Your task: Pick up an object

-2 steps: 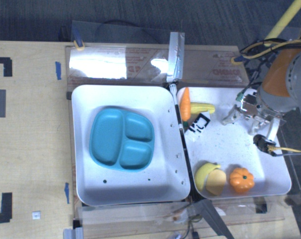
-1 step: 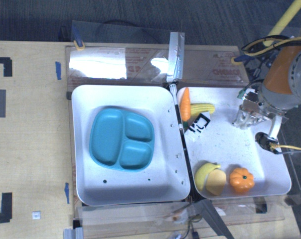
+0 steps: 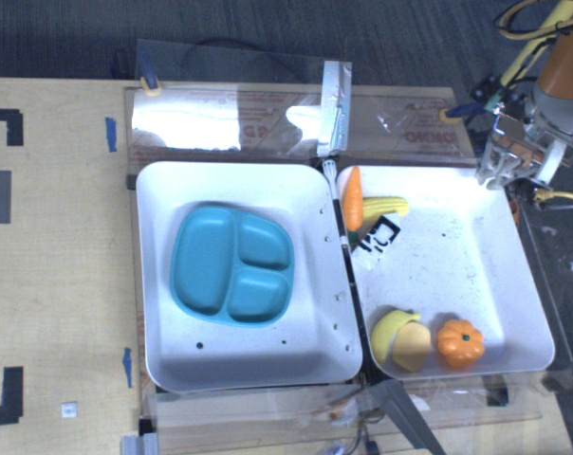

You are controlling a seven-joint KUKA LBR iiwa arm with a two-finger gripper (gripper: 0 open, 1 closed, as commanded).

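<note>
The right bin (image 3: pixel 476 254) holds several toy foods. An orange carrot (image 3: pixel 352 197) lies along its left wall, with a yellow corn cob (image 3: pixel 384 207) beside it and a small black-and-white piece (image 3: pixel 378 235) just below. Near the front wall sit a yellow-green pear-like fruit (image 3: pixel 402 335) and a small orange pumpkin (image 3: pixel 459 341). My gripper (image 3: pixel 500 171) hangs at the bin's far right corner, above the rim, away from all of these. Nothing shows between its fingers.
The left bin (image 3: pixel 163 207) carries a blue divided plate (image 3: pixel 233 263). A clear plastic panel (image 3: pixel 239 112) stands behind the bins. Yellow cables (image 3: pixel 533 27) loop near the arm at the top right. Wooden bench surface stretches to the left.
</note>
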